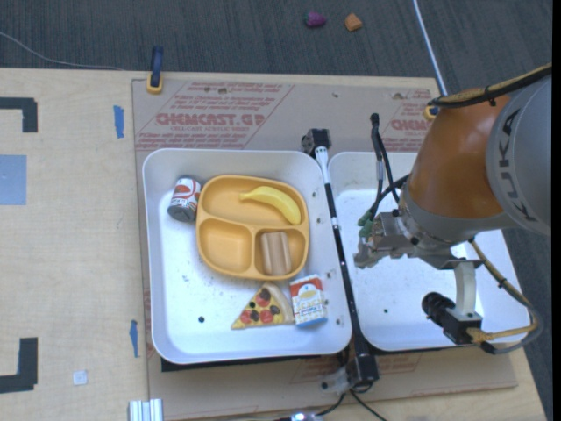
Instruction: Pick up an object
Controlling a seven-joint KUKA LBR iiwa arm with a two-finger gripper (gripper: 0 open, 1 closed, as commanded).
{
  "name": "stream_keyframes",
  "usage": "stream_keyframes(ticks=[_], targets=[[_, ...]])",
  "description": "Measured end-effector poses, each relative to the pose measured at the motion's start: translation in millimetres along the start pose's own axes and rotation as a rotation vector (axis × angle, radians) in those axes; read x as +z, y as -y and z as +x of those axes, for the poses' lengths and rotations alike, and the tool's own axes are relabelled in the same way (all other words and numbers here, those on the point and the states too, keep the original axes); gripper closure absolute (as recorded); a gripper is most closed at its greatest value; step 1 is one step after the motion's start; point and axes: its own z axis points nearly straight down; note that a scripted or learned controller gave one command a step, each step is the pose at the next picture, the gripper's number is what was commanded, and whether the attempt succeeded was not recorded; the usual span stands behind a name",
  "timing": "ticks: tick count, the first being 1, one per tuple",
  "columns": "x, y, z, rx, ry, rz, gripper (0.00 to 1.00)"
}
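While the arm hangs over the right bin, entries as follows.

Arm: grey body with orange band (456,165) enters from the right and covers much of the right bin (394,323).

End effector: (377,239) sits low over the right bin's left half, near the divider between the bins; the wrist hides its tip, so whether it is wide or narrow cannot be told. Nothing is seen held in it.

Left bin: white, shallow (166,323), carries all the loose objects.

Yellow tray: (219,244) three-compartment plate in the upper middle of the left bin.

Banana: (273,202) lies in the tray's long upper compartment, towards its right end.

Brown block: (275,253) cylinder-like piece in the tray's lower right compartment, the lower left compartment beside it.

Can: (183,198) small red and white can on its side, touching the tray's upper left edge.

Pizza slice: (263,308) toy slice flat on the bin floor just below the tray.

Carton: (308,301) small white, red and blue box just right of the pizza slice, near the bin's right wall.

Desk: pale wood (70,235), with a printed cardboard sheet (219,117) under both bins.

Floor: dark carpet (219,16) beyond the desk, two small objects on it, one purple (315,19), one orange (352,23).
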Motion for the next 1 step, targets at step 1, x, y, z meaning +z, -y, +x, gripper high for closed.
stream_keyframes(ticks=[1], targets=[[7.2, 1.3, -63.9, 0.001, 0.0, 0.005, 1.0]])
